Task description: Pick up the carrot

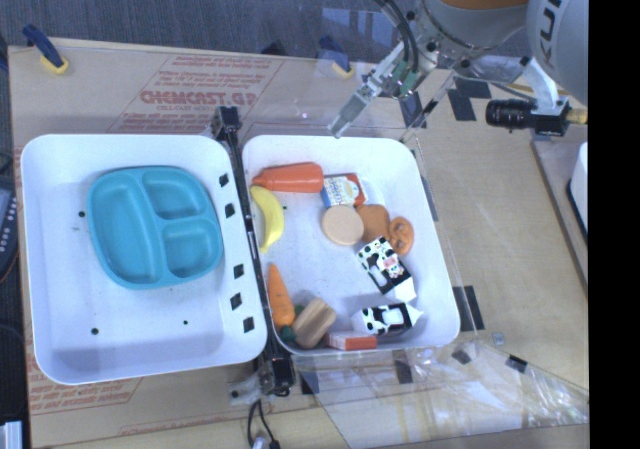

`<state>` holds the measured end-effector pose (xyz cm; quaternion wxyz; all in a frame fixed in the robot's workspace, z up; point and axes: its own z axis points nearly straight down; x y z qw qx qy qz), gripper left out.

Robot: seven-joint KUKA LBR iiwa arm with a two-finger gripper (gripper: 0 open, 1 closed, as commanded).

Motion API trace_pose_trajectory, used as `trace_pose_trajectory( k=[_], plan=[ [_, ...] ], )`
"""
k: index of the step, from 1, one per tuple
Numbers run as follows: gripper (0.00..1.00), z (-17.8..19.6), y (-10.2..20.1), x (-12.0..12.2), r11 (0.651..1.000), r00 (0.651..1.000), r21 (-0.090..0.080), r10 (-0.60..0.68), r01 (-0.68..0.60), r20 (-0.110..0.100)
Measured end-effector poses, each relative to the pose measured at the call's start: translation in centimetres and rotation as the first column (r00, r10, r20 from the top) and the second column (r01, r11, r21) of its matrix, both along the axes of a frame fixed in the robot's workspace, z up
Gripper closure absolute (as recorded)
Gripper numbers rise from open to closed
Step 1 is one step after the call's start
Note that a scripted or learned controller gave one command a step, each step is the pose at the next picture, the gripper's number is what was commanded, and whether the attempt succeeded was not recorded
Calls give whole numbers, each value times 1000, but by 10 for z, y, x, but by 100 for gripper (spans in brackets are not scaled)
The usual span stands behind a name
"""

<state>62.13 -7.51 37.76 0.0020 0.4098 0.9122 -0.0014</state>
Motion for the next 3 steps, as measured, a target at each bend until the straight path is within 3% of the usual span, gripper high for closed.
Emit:
trace_pose_trajectory(
  k=[1,2,3],
  plan=[
    [0,-16,14,26,967,967,-2,254,-254,1],
    [0,27,15,25,887,887,-3,462,-462,1],
    [100,39,15,26,885,885,-8,466,-466,2]
  ],
)
